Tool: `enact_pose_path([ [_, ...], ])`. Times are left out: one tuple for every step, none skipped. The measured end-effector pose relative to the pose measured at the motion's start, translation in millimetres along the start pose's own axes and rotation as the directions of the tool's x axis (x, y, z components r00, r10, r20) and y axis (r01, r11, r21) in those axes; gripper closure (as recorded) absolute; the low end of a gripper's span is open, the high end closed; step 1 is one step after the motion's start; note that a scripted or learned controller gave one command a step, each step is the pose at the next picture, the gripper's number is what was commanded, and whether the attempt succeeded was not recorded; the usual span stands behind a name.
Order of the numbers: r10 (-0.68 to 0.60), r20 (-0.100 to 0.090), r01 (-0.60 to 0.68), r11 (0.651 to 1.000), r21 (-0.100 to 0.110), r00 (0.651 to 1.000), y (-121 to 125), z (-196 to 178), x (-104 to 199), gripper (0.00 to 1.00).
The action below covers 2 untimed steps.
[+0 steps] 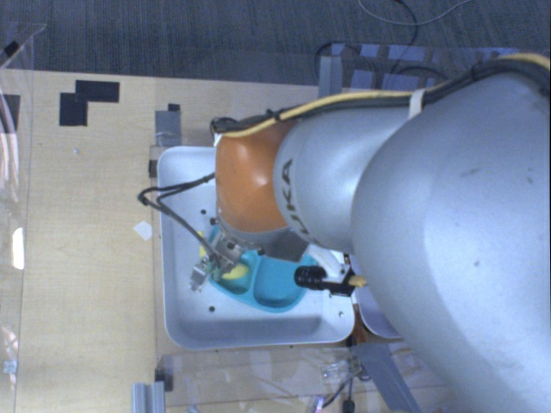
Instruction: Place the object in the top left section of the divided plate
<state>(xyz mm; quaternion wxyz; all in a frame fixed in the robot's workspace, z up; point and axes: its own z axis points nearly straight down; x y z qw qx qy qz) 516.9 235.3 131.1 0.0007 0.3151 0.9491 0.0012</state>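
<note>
My two-finger gripper (209, 268) sits low over the left end of the light blue divided plastic plate (274, 287), at the end of the grey arm (413, 222) whose orange band (248, 183) blocks most of my view of the wrist. From this angle I cannot tell what state the gripper is in, or whether anything sits in it. Just beside its tip I see a small yellow object (232, 273) lying in the plate's left section, partly hidden by the tool. The plate rests inside the shallow white bin (185, 231) on the pale wooden bench (86, 248). A black cable (168, 198) loops off the wrist over the bin's left part.
</note>
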Motion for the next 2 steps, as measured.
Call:
enact_pose_path([
  [-0.141,0.005,0.141,0.99,-0.004,0.99,29.2,-130.1,-38.8,0.0],
  [-0.258,0.004,0.258,0.966,-0.003,0.966,25.1,3.7,-33.0,0.0],
])
